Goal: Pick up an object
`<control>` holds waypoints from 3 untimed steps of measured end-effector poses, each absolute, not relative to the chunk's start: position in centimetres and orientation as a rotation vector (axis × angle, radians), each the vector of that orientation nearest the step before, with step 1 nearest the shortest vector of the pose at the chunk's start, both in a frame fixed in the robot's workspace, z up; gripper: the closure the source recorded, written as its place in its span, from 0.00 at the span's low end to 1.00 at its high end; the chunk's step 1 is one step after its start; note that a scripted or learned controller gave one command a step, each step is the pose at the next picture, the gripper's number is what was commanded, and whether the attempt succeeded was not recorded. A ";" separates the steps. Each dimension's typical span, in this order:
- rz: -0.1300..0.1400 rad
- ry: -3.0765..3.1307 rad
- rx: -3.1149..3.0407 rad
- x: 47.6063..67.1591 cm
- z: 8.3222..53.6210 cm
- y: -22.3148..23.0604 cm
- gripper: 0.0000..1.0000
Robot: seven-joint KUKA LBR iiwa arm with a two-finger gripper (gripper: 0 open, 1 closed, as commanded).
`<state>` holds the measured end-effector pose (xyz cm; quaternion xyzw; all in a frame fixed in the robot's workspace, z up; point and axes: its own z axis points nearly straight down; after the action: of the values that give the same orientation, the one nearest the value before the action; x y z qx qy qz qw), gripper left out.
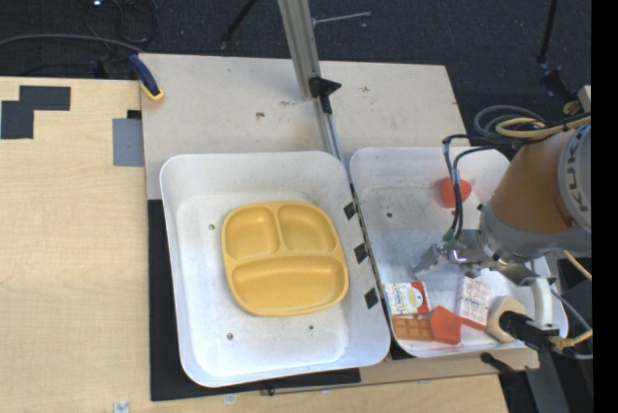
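Observation:
My gripper (439, 259) hangs low over the middle of the right bin (391, 184), below the arm's orange band (529, 189). Just in front of it lie a small printed carton (406, 297), a waffle-like brown piece (413, 330) and a red-orange block (446, 326). A white packet with red print (473, 301) lies under the wrist, with a cream roll-shaped thing (506, 316) beside it. An orange ball (454, 191) rests near the bin's far side, partly behind a cable. I see nothing held in the gripper.
The left bin (183, 199) holds a yellow divided plate (285, 257). A metal post (299, 25) rises behind the bins. Black clips (359, 252) sit on the rim between the two bins. Cables loop at the right.

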<state>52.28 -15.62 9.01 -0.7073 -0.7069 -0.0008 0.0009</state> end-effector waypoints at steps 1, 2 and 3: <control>-0.011 -2.218 -2.227 52.5 10.3 -15.7 1.00; -0.001 -2.223 -2.221 52.3 14.7 -15.3 1.00; -0.002 -2.224 -2.222 52.1 20.9 -15.6 1.00</control>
<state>52.07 -15.56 20.91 -0.7068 -0.7074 -0.0007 -0.0012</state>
